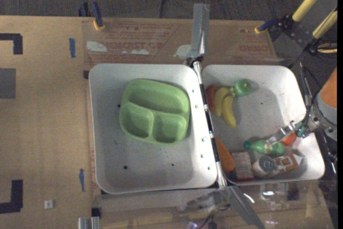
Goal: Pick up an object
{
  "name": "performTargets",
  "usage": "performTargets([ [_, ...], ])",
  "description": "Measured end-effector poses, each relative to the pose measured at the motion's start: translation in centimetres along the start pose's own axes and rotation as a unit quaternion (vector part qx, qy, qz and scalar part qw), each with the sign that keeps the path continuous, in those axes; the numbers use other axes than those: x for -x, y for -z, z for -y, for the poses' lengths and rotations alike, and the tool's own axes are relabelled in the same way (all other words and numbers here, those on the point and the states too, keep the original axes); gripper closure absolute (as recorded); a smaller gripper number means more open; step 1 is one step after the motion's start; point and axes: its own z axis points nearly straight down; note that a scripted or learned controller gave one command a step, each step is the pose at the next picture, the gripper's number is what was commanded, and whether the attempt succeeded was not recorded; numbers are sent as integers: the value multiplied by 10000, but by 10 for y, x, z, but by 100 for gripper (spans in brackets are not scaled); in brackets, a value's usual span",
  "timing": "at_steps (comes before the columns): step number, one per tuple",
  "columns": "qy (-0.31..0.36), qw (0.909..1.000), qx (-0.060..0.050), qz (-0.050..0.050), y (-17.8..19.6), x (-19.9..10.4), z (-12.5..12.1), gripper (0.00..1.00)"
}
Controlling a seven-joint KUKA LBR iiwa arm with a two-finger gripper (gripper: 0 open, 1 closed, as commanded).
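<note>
I count two white bins, one green divided plate [155,111] in the left bin [107,169], and one banana [227,107] among a handful of toys in the right bin [278,80]. My pincer [282,134] hangs low in the right bin; how far it is open I cannot tell. Just beside its tip lies a green bottle-like toy [263,146], with a small orange piece [290,139] at its other side. The banana lies well off to its left, further up the bin.
</note>
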Motion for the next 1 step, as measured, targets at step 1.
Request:
performTargets([
  [1, -248, 9997, -33, -31, 145, 17, 11, 0],
])
